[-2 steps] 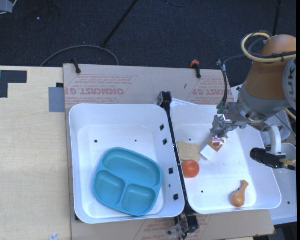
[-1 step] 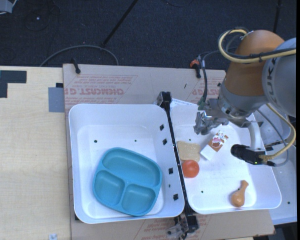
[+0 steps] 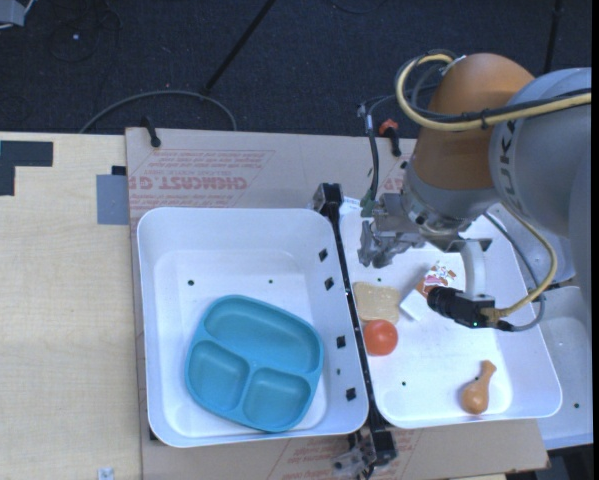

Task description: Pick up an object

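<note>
Gripper (image 3: 376, 251), carried by the grey arm (image 3: 539, 138) with its orange band, hangs over the back left part of the right bin (image 3: 539, 393), near the divider between bins. Whether it is open or closed cannot be told at this angle, and nothing can be seen held in it.

Candidate objects, all in the right bin:
- One tan slice (image 3: 376, 300), lying flat just in front of the gripper. Probably light and thin, so hard to pinch from above unless taken by an edge.
- One tomato (image 3: 381, 337), touching or just overlapping the slice's front edge. Round and smooth, so it would likely roll or slip; a grasp across its middle looks safest.
- One drumstick (image 3: 477, 388), near the front right corner, well apart from the others. Apparently rigid, with a narrow shank that offers a natural hold.
- One small red-and-white packet (image 3: 440, 274), to the right of the slice. Too small to tell its material.
- One small white piece (image 3: 411, 308), between slice and packet, of unclear kind.

A black cable fitting (image 3: 457, 306) hangs from the arm over the bin.

Left bin (image 3: 154, 268): one blue tray (image 3: 254, 361) with three compartments, lying flat.

Bins: two, side by side.
</note>
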`<state>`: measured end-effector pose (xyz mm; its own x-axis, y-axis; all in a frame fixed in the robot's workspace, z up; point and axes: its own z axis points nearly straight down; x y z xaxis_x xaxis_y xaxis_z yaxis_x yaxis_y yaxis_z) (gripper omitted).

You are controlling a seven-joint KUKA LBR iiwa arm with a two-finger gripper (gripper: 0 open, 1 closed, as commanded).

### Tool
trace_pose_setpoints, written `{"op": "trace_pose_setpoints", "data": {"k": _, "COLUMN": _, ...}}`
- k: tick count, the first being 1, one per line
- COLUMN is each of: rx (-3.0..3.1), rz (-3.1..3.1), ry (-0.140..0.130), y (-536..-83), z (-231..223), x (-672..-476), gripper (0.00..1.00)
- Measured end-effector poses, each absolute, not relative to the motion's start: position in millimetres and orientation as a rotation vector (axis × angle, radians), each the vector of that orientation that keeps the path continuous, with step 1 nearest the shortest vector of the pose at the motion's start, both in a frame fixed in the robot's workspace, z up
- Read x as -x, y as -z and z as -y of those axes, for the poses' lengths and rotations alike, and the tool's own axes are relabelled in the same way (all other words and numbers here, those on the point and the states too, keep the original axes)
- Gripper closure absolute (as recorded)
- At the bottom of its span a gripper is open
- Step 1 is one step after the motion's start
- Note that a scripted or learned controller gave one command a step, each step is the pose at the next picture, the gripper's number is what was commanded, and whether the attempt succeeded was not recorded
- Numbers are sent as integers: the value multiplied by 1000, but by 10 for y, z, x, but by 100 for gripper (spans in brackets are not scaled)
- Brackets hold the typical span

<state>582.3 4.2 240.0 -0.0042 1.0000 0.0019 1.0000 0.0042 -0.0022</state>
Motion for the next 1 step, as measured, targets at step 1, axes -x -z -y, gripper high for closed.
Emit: {"op": "trace_pose_setpoints", "data": {"k": 1, "rx": 2213, "rz": 2224, "ry": -2, "y": -2418, "z": -606, "x": -5739, "gripper": 100}}
